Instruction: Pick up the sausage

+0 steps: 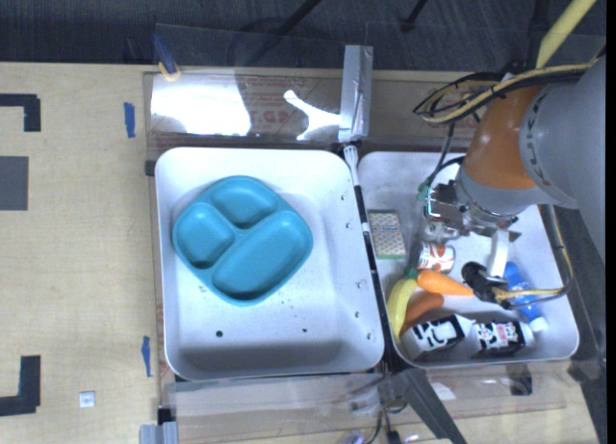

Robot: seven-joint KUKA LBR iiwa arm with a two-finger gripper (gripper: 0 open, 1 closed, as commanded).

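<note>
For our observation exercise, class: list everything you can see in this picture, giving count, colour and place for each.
bins: two, white, side by side on the bench
divided plate: one, blue, left bin
carrot: one, orange, right bin
banana: one, yellow, right bin's left side
sausage: one, brownish orange, beside the banana
bottles: two, dark with white labels, right bin's near edge
small patterned packet: one, greenish, right bin
arm: one, grey with orange band, over right bin
gripper: one, above the carrot
</note>
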